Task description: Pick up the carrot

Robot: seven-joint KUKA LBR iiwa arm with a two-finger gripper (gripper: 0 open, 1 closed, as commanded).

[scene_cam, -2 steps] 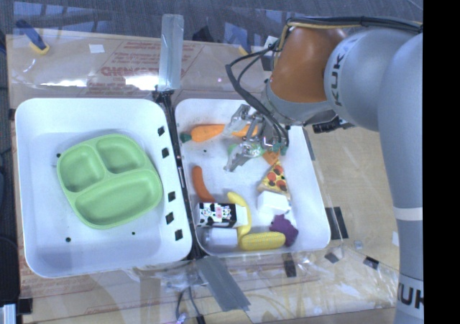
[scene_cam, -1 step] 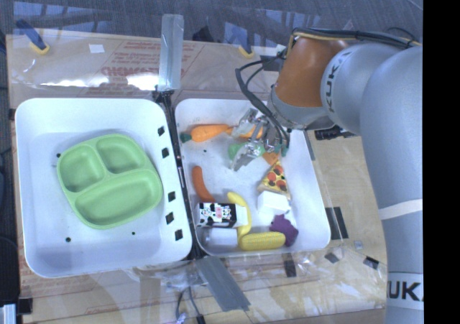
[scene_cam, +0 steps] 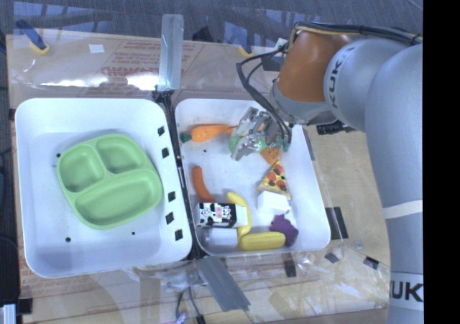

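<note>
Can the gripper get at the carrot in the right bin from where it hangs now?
Probably yes. The carrot lies apart at the far end of the right bin, nothing on top of it, and the gripper hovers just beside its leafy end.

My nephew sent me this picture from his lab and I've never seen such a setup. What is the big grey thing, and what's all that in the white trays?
The grey thing is a robot arm, seen by a camera above the bench. Its gripper hangs over the right bin, beside the carrot it should pick up; nothing shows between its fingers. That bin also holds toy food: a pizza slice, corn, a banana, a small milk carton. The left bin holds a green divided plate.
</note>
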